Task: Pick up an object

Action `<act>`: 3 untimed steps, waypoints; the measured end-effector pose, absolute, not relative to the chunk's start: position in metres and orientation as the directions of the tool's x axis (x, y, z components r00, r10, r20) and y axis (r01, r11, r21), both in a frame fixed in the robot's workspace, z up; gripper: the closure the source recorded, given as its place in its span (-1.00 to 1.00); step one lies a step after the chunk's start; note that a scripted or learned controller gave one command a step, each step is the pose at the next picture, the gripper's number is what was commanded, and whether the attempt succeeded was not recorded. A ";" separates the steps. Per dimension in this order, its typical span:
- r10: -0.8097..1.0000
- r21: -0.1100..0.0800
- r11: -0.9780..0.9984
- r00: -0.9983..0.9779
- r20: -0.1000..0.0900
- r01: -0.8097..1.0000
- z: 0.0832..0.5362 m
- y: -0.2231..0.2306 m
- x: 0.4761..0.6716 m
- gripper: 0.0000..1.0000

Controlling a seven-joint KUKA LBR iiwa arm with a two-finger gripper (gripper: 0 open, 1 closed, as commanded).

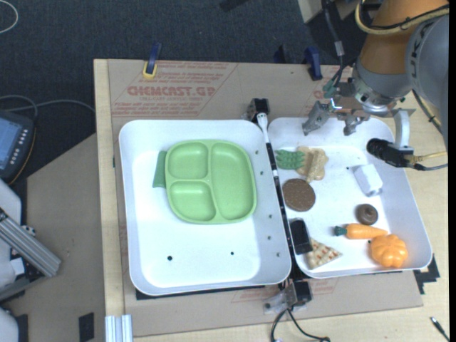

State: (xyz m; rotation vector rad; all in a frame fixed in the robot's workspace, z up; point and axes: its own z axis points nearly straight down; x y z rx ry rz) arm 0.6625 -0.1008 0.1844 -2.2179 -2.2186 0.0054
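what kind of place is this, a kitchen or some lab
Probably a robot lab: two shallow white bins clamped to a board, a green divided plate and toy food like the orange plastic pumpkin, under a grey arm's pincer.

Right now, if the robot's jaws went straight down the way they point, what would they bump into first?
Probably just bare white floor at the far end of the right bin. The gripper hangs open above it. The nearest toys, a green leafy piece and a tan piece, lie a bit nearer the camera. Depth is hard to judge.

Green divided plate (211, 180), orange pumpkin (388, 251), brown cookie (299, 194), white bins (135, 191).
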 end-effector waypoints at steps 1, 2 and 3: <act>1.000 -0.006 0.001 -0.001 0.001 1.000 0.139 -0.097 0.668 -1.00; 1.000 0.001 0.001 -0.001 0.000 1.000 0.088 -0.097 0.668 -1.00; 1.000 0.005 0.001 -0.001 -0.001 1.000 0.101 -0.097 0.669 1.00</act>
